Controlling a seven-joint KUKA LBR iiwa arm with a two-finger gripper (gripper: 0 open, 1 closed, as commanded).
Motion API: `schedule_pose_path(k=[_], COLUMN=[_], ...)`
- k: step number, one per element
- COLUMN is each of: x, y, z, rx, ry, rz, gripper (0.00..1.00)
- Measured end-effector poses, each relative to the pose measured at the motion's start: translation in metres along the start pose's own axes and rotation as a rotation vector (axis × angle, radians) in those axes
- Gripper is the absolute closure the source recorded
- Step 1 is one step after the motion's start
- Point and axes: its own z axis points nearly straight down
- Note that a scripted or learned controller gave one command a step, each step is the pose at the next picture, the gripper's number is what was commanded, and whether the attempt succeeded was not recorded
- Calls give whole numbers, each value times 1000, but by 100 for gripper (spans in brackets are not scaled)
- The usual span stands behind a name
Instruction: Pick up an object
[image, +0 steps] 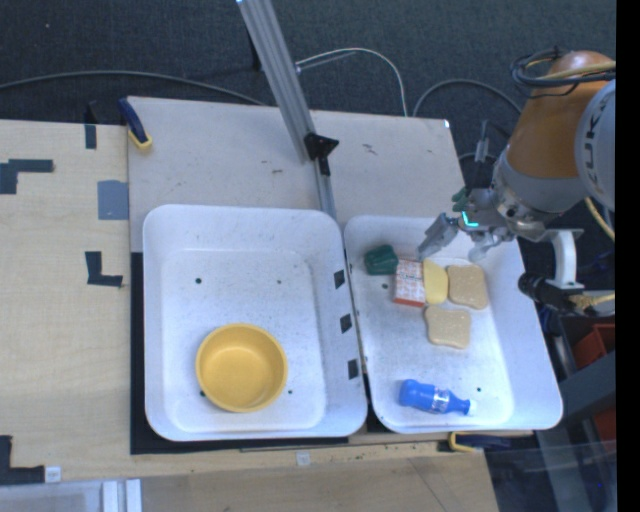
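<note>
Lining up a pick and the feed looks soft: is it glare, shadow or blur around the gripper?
Camera view: lighting is even and the white right bin shows no strong glare; the gripper looks slightly soft; the small items beneath it are low in detail, the blue bottle reads clearly; shadows are faint.

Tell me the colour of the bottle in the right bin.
Blue: the bottle lies near the right bin's front edge, clearest in the camera view.

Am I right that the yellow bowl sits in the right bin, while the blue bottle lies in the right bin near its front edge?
Not quite: the camera view shows the yellow bowl in the left bin, not the right one. The rest holds: the blue bottle lies in the right bin near its front edge.
</note>
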Motion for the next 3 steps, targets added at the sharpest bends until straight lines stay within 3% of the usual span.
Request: schedule_pose_path(k=[2, 3], x=[8, 8], y=[0, 1], z=[103, 142], rx=[6, -1], ry=[0, -1], rz=[1, 1], gripper=[0, 0])
